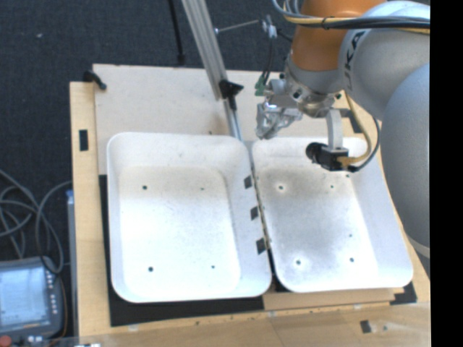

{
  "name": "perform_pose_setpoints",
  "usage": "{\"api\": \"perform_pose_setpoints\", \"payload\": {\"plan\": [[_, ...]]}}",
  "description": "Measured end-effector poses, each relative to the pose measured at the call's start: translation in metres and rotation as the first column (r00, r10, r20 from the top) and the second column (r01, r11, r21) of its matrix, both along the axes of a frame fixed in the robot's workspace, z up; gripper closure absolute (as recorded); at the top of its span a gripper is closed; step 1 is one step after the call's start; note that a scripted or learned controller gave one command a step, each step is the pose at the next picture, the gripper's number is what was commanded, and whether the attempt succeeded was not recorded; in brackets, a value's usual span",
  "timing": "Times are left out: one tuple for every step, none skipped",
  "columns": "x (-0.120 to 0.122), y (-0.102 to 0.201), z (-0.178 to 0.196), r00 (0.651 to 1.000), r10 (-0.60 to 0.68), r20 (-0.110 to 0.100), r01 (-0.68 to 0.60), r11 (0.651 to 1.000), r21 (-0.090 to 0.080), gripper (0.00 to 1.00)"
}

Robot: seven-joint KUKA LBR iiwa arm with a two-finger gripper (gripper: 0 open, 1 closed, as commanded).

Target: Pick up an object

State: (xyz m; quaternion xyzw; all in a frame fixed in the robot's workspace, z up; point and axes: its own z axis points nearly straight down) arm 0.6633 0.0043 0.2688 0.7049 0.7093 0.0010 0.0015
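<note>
My gripper [268, 126] hangs at the end of the grey arm, under the orange band [329, 9]. It is over the far left corner of the right white bin [394, 262], close to the rim between the two bins. I see no loose object between or below it. The floor of the right bin shows speckled white plastic with a few small dark holes. The left white bin [114, 157] shows the same bare floor. A black part on a cable [324, 155] hangs from the wrist over the far part of the right bin.
A slanted aluminium post [206, 42] rises from the bench just behind the bins, close to the left of the gripper. Black clips [255, 213] join the two bins along their shared rim. A control pendant [25, 295] lies on the floor at lower left.
</note>
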Motion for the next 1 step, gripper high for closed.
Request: {"api": "perform_pose_setpoints", "payload": {"plan": [[0.005,0.048,-0.0196,1.0,-0.001,-0.005,0.001,1.0,-0.001,1.0]]}}
